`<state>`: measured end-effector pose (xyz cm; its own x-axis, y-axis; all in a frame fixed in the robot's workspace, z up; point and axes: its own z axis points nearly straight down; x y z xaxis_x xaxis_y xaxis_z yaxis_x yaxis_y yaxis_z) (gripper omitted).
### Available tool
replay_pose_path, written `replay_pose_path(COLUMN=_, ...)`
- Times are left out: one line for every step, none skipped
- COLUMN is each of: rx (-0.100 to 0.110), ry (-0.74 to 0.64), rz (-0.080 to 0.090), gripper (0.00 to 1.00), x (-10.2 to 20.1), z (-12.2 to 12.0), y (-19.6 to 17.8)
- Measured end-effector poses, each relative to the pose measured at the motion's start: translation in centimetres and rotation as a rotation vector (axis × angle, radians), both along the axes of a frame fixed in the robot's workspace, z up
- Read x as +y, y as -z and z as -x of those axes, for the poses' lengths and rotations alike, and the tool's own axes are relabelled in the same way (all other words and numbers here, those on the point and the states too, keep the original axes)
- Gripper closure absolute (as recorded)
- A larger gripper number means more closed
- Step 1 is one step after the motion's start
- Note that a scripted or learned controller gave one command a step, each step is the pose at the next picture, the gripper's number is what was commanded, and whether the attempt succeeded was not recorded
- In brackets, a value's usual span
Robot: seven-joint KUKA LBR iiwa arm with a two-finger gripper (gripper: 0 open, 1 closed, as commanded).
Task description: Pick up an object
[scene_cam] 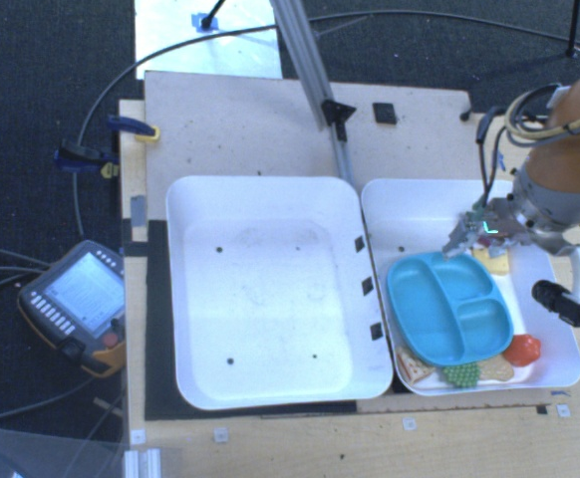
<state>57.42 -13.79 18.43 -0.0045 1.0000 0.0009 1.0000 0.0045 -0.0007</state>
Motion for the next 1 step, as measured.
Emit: replay_pose_path(rx=-0.002, ry=0.0, rz=0.0, gripper=0.0, x=0.0, z=-0.05, y=-0.09)
